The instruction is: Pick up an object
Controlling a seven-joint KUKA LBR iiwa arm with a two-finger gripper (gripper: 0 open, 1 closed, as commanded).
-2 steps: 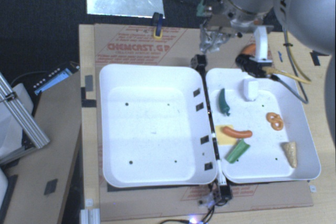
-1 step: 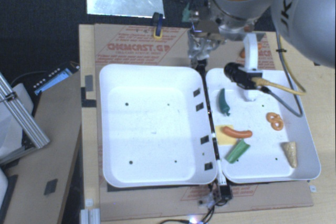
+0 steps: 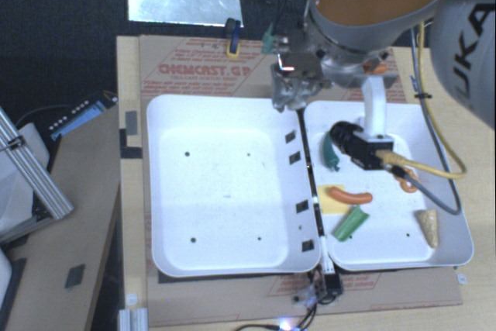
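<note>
The right bin [image 3: 449, 244] holds several small items: a teal piece [image 3: 331, 156], a red-orange sausage shape [image 3: 351, 196] lying on a yellow slab [image 3: 330, 205], a green piece [image 3: 350, 223], a tan wedge [image 3: 428, 227] and an orange ring [image 3: 408, 182] partly under a cable. My gripper [image 3: 290, 94] hangs at the far end of the divider between the two bins, just above the rims. It is up and left of the teal piece and apart from every item. Nothing shows in its grasp.
The left bin [image 3: 221, 182] lies beside the right one. A black connector [image 3: 358, 147] with a yellow cable [image 3: 434, 170] and a white post [image 3: 374, 108] hang over the right bin. A yellow-blue clamp [image 3: 232, 39] sits on the cardboard behind.
</note>
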